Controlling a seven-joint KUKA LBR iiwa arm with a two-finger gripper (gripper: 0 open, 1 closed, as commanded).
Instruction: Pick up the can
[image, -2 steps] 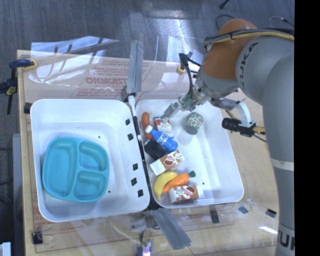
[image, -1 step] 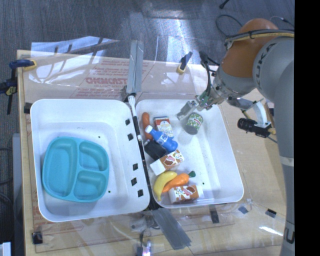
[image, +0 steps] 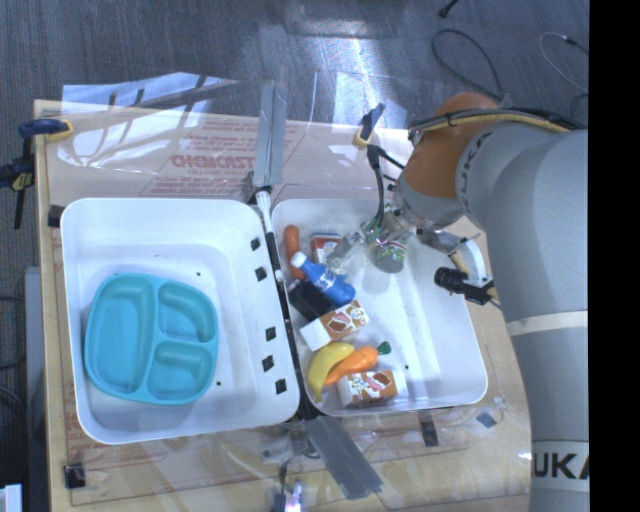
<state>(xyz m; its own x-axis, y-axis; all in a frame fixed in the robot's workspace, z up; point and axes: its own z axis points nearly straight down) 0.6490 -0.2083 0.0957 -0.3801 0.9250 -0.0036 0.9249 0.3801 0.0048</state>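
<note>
The can (image: 388, 254), small, silvery with green marking, is in the right bin (image: 440, 340) near its far wall. My gripper (image: 372, 240) is right over it and touches or overlaps its upper left side, with the orange-banded wrist (image: 440, 160) just behind. The gripper body hides part of the can, so a grasp cannot be confirmed.
Left of the can lie a blue bottle (image: 326, 282), a sausage (image: 291, 240) and a small red carton (image: 322, 243). Nearer the front are a snack carton (image: 345, 320), a banana (image: 326, 366), a carrot (image: 356, 362) and another carton (image: 371, 386). The left bin (image: 120, 230) holds a teal divided tray (image: 150, 338).
</note>
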